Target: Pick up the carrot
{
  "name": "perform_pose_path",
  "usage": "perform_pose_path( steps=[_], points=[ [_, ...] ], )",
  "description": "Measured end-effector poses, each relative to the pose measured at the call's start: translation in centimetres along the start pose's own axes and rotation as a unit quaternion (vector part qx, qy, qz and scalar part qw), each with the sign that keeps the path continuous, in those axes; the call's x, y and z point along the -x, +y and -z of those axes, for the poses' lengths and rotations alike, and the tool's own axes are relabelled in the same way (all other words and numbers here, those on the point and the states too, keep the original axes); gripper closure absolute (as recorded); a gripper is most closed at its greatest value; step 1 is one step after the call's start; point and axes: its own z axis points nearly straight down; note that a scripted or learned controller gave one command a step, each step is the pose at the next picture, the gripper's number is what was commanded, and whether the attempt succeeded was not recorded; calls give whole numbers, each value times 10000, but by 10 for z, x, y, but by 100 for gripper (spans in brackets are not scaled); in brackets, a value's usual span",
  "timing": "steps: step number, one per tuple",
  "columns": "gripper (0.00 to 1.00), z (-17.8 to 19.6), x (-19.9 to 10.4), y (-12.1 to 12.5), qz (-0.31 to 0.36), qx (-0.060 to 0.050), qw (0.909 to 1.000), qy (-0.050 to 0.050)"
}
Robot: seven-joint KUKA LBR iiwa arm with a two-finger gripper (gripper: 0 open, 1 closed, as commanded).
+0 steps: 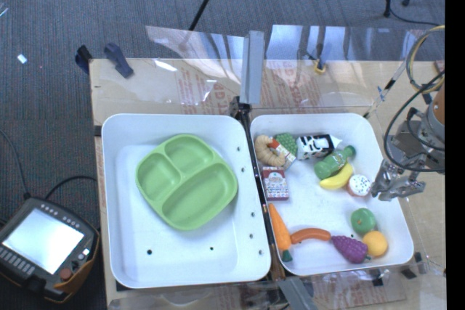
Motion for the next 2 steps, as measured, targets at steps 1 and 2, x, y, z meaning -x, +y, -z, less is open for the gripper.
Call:
perform_pose_path(
  steps=[1, 2],
  points=[
    [100, 149, 17, -19, 1441, -112, 9895, -21],
    [100, 233, 13, -13, 2068, -105, 9783, -12]
  ],
)
